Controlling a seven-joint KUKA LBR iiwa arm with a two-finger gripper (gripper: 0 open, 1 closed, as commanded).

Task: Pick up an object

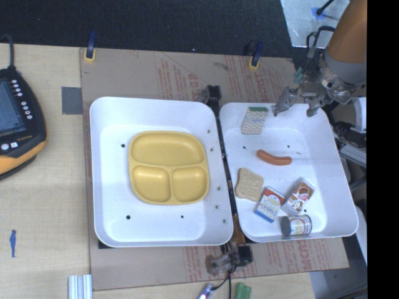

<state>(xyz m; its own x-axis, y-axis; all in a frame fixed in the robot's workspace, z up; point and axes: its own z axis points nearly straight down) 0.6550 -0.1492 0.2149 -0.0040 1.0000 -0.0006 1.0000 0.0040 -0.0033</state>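
**Gripper poised at the far edge, nothing picked yet**

The fingers (pixel 278 105) stand apart, two dark prongs splayed with nothing between them, and the gripper (pixel 295 106) hangs over the far rim of the right bin (pixel 336 185). This looks like the approach step: no object chosen by contact yet. Nearest is the sponge (pixel 254 120), a small speckled green-and-white block lying flat just to the gripper's side. Toward the bin's middle lies the toy sausage (pixel 274 158), smooth, orange-red, rounded, likely to roll under a pinch. Nearer us sit a toast slice (pixel 249 184), grainy and tan, two small printed cartons (pixel 269 204) and (pixel 300 195), and a little can (pixel 295 225) on its side. Next move, I'd judge: drop and centre over one item, then close. The left bin (pixel 103 167) holds a yellow divided plate (pixel 168 167), glossy plastic.
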